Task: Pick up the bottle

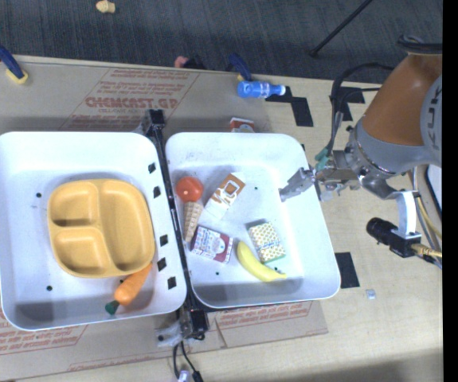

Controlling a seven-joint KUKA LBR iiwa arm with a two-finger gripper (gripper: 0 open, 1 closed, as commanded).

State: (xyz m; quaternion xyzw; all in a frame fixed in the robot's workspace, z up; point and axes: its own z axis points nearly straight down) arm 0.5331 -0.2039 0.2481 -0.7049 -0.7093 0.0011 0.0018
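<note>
A small blue bottle [255, 90] lies on its side on the cardboard-covered bench, just behind the right bin's [315, 237] back rim and outside both bins. My gripper [295, 185] hangs over the right bin's right rim, roughly a third of the bin's depth in from the back. It is well in front of the bottle and a little to its right. Nothing shows held in it. The grey arm with its orange band [400, 106] reaches in from the right.
The right bin holds a red tomato [189, 188], an ice-cream cone [190, 217], two small cartons [225, 191] [211, 243], a patterned box [266, 240] and a banana [257, 264]. The left bin [5, 213] holds a yellow divided plate [99, 226] and a carrot [131, 286]. Blue clamps [240, 67] grip the bench's back edge.
</note>
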